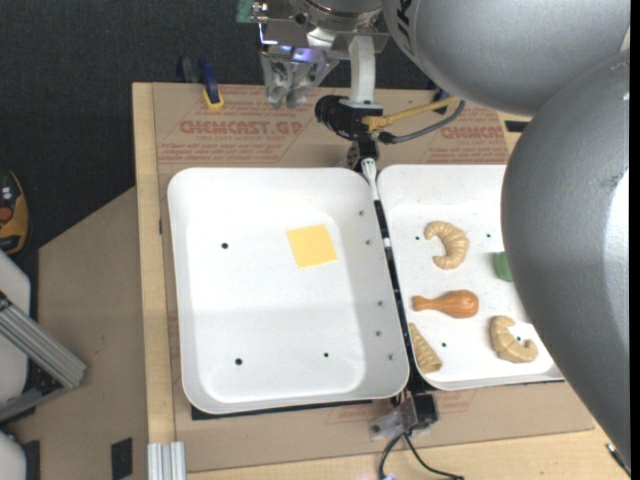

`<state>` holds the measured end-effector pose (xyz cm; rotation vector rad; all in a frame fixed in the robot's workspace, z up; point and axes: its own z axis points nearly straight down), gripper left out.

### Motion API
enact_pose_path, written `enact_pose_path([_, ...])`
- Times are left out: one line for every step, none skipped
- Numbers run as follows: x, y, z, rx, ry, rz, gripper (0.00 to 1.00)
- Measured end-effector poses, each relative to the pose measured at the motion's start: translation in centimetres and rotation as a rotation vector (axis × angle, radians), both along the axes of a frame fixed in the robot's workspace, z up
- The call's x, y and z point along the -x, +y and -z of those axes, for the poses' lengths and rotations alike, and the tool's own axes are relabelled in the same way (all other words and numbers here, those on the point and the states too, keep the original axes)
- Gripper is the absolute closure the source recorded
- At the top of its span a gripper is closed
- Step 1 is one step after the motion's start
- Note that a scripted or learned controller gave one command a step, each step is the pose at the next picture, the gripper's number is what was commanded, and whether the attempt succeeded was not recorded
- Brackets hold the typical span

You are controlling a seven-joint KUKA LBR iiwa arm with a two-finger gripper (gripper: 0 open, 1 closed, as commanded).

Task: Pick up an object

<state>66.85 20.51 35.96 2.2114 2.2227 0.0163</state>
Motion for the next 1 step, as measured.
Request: enact_pose_path([0.34, 2.03, 7.85, 0.005, 0.021, 0.003, 1.0])
